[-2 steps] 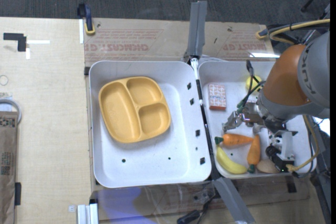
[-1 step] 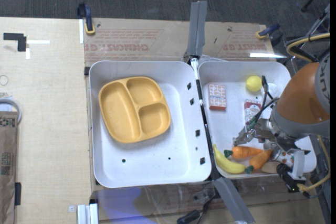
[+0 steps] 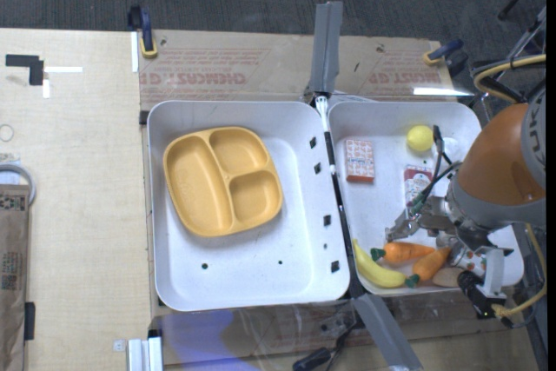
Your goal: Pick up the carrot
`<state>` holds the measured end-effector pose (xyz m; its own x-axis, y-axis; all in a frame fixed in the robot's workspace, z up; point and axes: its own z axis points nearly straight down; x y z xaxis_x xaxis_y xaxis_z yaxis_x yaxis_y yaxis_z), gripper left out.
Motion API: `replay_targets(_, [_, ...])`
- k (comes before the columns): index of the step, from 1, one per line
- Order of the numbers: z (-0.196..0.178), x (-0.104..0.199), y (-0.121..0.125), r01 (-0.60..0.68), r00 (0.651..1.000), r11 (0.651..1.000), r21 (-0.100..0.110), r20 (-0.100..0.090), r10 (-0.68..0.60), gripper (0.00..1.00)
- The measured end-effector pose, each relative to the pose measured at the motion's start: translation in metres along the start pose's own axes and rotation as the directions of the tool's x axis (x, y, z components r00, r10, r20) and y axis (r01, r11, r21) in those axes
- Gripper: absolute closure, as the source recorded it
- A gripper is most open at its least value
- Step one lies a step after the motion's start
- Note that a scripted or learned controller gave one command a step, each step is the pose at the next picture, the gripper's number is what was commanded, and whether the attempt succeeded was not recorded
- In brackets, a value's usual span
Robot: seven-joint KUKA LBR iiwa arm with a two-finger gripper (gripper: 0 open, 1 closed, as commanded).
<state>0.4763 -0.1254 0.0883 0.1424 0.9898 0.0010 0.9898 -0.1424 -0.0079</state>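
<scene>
While the claw (image 3: 415,220) sits low over the carrot (image 3: 408,253), its spread unreadable, it should straddle the carrot's middle, clear of the banana (image 3: 378,268).

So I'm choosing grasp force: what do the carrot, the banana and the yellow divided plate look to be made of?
The carrot looks like moulded toy plastic: even orange, smooth, a faint sheen. The banana looks the same: uniform yellow, no spots, probably hard plastic. The divided plate looks like matte rigid plastic, one flat mustard colour with rounded moulded ridges. Hardness can't be confirmed from looks.
</scene>
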Motion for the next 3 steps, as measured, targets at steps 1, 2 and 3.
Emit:
replay_targets(1, [-0.1,0.0547,-0.0063,0.431,0.902,0.902,-0.002,0.003,-0.431,0.0])
replay_targets(2, [-0.1058,0.0542,-0.0055,0.43,0.903,0.903,0.003,0.002,-0.43,1.0])
replay_targets(3, [-0.1058,0.0541,-0.0055,0.429,0.903,0.903,0.004,0.002,-0.429,0.0])
